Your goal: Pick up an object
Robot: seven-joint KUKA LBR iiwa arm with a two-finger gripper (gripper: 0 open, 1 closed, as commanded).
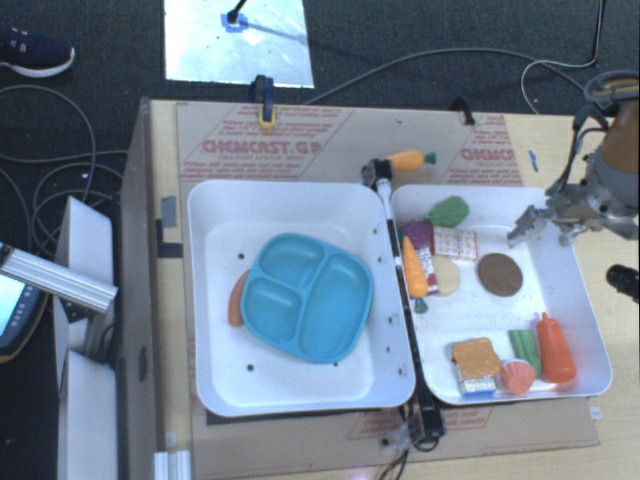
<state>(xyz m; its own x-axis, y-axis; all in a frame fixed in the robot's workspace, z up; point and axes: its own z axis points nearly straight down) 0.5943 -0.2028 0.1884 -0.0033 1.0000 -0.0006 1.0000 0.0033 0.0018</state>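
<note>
Lying left-below gripper (545, 224): brown disc (499, 274).

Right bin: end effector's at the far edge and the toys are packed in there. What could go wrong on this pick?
1. The carrot lies against the divider, leaving little finger room on that side.
2. Toast, green piece and ketchup bottle crowd one corner of the right bin; a grasp may catch two.
3. The brown cookie is flat, so the end effector may slip off it.

The grey arm is reaching in from the right, its gripper (548, 226) hanging with fingers spread apart, pointing left and downward.
</note>
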